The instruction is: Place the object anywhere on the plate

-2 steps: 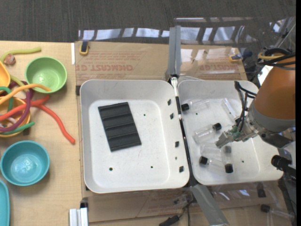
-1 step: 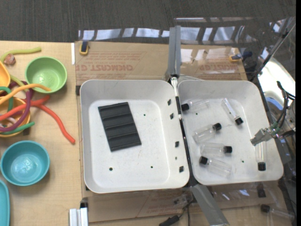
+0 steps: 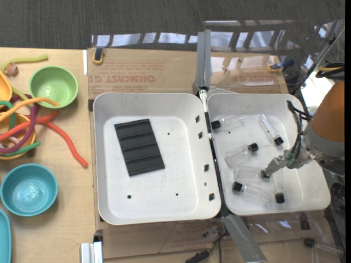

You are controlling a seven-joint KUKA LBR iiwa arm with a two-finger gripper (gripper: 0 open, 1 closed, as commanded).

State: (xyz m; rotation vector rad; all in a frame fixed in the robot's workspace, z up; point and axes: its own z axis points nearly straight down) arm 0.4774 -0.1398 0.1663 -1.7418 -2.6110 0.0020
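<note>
Gripper [image 3: 267,172] sits low in the right bin [image 3: 307,199], lower right of frame, among clear vials with black caps [image 3: 245,152]; finger state cannot be told. Black ridged plate [image 3: 139,146] lies in the left bin [image 3: 107,201], centre-left

Probably a robotics lab: two white bins [image 3: 104,147] on cardboard-lined bench [image 3: 164,73], clear vials [image 3: 241,155], metal framing [image 3: 247,37] behind.

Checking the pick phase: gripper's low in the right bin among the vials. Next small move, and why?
Probably a short descent onto the clear vial beside its tip. The gripper sits low in the right bin with nothing visibly between its fingers, and the black ridged plate in the left bin bears nothing yet.
</note>
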